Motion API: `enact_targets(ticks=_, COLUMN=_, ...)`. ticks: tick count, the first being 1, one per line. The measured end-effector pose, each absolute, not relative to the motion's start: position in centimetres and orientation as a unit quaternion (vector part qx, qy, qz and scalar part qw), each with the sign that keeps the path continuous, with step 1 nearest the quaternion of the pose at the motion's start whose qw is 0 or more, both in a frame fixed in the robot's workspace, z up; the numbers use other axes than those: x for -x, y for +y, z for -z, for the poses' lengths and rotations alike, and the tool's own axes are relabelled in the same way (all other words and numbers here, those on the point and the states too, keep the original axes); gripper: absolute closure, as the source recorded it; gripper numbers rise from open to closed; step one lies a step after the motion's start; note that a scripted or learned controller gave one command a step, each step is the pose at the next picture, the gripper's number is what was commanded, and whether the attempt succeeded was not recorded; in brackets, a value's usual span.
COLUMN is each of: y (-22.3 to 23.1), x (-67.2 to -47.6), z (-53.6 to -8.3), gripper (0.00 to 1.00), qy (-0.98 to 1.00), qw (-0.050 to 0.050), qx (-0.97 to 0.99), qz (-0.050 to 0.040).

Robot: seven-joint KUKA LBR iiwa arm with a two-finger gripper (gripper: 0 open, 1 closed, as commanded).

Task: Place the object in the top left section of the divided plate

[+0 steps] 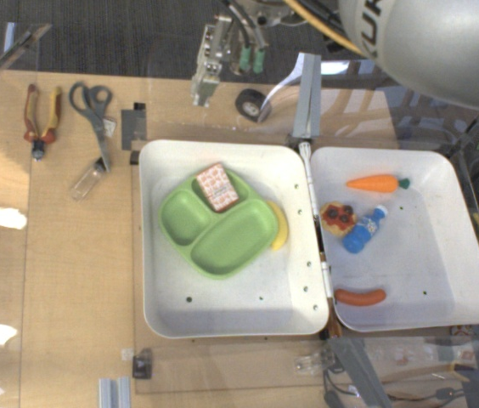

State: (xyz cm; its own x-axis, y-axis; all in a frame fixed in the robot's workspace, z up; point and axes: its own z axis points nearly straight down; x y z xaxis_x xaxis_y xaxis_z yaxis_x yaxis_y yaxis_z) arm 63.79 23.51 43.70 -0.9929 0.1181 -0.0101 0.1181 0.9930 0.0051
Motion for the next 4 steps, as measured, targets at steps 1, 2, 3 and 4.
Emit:
enact_targets(ticks=1, y=19.7, x=-64.5, z=-32.4, gripper=1.0, qy=0.997, qw=0.004, qx=0.074, qz=-0.0015)
enact_targets(ticks=2, y=23.7, x=-58.1, z=-42.5, gripper=1.0, qy=0.992, qw=0.007, qx=0.123, qz=-0.0025)
enact_targets(ticks=3, y=23.6, x=-63.8, z=-33.6, gripper=1.0, qy=0.99, qw=0.003, qx=0.139, qz=-0.0019)
enact_targets(ticks=4, y=23.6, x=-66.7, z=-42.0, gripper=1.0, qy=0.99, qw=0.005, qx=0.143, qz=-0.0019)
